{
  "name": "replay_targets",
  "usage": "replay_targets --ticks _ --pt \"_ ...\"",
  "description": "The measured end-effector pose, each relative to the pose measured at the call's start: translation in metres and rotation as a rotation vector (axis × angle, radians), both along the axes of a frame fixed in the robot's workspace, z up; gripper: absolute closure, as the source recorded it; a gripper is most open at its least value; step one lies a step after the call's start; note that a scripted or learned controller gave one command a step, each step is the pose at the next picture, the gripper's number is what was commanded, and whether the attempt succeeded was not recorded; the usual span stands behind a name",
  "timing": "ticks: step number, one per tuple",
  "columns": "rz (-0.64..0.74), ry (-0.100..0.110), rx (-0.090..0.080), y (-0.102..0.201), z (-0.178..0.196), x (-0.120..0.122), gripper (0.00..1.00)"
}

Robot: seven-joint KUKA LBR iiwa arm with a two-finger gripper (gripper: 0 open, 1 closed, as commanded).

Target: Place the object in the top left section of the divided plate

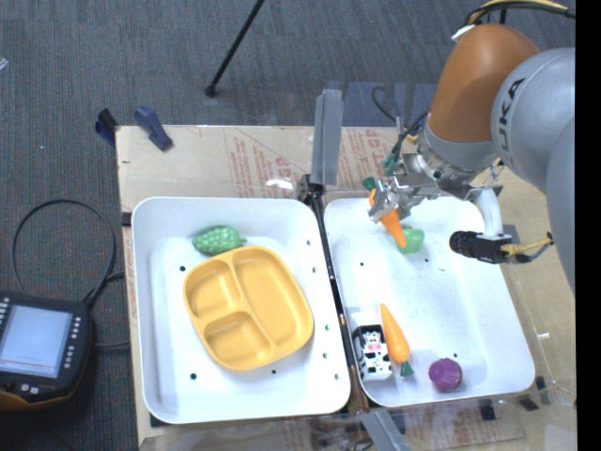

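The fingers (pixel 388 207) are closed on a small orange carrot with a green top (pixel 402 232), lifted over the right bin. The yellow 3-section divided plate (pixel 247 306) lies well to their left, in the left white bin (pixel 150 252).

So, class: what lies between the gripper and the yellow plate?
In the camera view, the two bins' adjoining rims lie between the gripper, which holds a carrot, and the plate; otherwise bare white bin floor.

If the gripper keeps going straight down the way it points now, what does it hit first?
Probably the carrot with the green top right below the gripper, which may already be touching it. Beneath that is the right bin's floor. Depth is hard to judge from this slanted view.
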State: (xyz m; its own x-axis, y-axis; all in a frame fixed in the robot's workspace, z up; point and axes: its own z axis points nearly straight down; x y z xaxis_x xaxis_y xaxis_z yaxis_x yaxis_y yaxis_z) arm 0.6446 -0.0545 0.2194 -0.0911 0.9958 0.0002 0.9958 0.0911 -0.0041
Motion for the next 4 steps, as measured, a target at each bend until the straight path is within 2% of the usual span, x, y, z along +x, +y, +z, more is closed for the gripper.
replay_targets --ticks 1,2,3,4 --pt "0.046 0.003 0.001 0.018 -0.035 -0.037 1.0" --pt "-0.036 0.0 0.001 0.004 -0.009 -0.062 1.0" --pt "-0.2 0.005 0.0 0.07 -0.035 -0.106 1.0" --pt "-0.275 0.005 -0.001 0.133 -0.033 -0.144 1.0"
